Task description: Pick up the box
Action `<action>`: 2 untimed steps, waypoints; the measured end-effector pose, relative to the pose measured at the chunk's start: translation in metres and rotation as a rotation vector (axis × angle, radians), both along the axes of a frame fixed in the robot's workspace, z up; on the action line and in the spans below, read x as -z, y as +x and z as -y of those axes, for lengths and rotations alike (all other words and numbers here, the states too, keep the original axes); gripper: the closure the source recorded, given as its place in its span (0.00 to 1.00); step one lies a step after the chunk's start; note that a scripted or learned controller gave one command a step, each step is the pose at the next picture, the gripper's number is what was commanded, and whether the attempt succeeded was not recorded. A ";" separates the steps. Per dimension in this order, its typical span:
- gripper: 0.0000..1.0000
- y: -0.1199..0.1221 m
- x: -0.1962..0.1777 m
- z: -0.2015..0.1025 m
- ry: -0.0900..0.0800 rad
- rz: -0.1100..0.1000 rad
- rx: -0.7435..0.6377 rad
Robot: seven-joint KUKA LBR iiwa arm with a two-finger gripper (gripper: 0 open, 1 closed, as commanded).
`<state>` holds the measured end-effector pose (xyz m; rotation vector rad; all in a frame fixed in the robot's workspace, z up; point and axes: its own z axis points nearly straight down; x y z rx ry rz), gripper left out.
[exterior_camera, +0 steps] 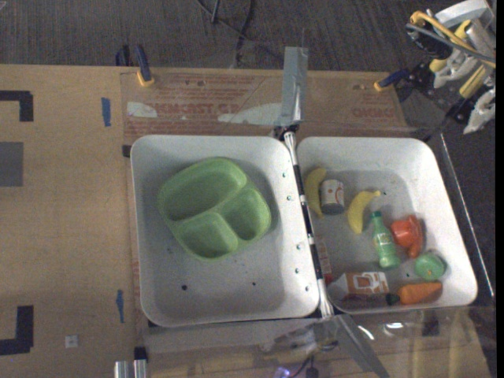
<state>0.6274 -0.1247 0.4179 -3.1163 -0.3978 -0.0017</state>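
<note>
The box [362, 282] lies flat at the near edge of the right bin [449, 172], close against the rim and the divider between the bins. A carrot [419, 292] lies just beside it on the arm's side. Tucked into the corner like this, it probably allows a grip only from above and across its short side.

The arm [461, 34] hangs at the far right, outside the bins and well apart from the box. Whether its fingers are spread or pressed together I cannot tell (that end is a tangle of white parts and yellow cable). In my judgement the reach has not begun.

Between the arm and the box stand a green bottle [384, 241], an orange cup [407, 233] and a small green bowl [430, 267]. Two bananas [361, 209] and a little can [332, 196] lie further toward the divider. This loose scatter looks dropped rather than arranged.

Across the divider, the left bin [150, 290] holds a green divided plate [214, 207], farther again from the arm.

The surface [63, 235] is brown board marked with black and blue tape, with clamps along its far edge. Beyond it is dark floor [94, 14] with a looped cable [224, 6].
</note>
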 end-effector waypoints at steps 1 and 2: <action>1.00 0.001 -0.010 0.000 0.001 0.002 -0.002; 1.00 0.026 -0.017 0.099 0.000 -0.002 0.033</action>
